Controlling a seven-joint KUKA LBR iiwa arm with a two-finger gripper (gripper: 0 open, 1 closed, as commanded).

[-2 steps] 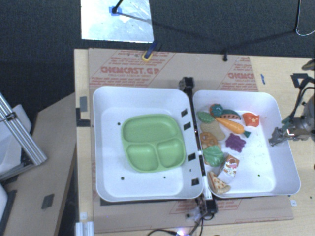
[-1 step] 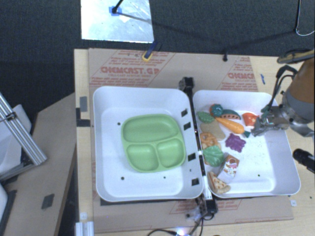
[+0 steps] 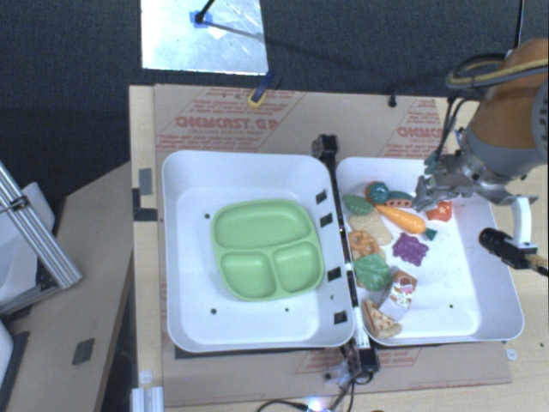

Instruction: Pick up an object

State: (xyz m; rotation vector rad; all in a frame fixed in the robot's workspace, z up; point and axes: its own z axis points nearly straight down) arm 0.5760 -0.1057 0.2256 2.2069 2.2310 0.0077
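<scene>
In the right bin [image 3: 489, 316] lie several toy foods: an orange carrot [image 3: 401, 219], a purple grape cluster [image 3: 411, 249], a green leafy piece [image 3: 372, 270], a pretzel [image 3: 363, 243], a pale cracker [image 3: 369, 225], a pizza slice [image 3: 381, 321] and a small carton [image 3: 401, 291]. My gripper [image 3: 435, 197] hangs low over the bin's upper middle, just right of the carrot's thick end. A small red piece [image 3: 441, 211] lies right under its fingertips. An orange and teal piece [image 3: 382, 194] sits to its left.
The left bin [image 3: 184, 230] holds a green divided plate [image 3: 266, 249]. A black divider with clips [image 3: 337, 230] runs between the bins. The arm's grey body and orange band [image 3: 510, 101] stand over the right bin's upper right corner.
</scene>
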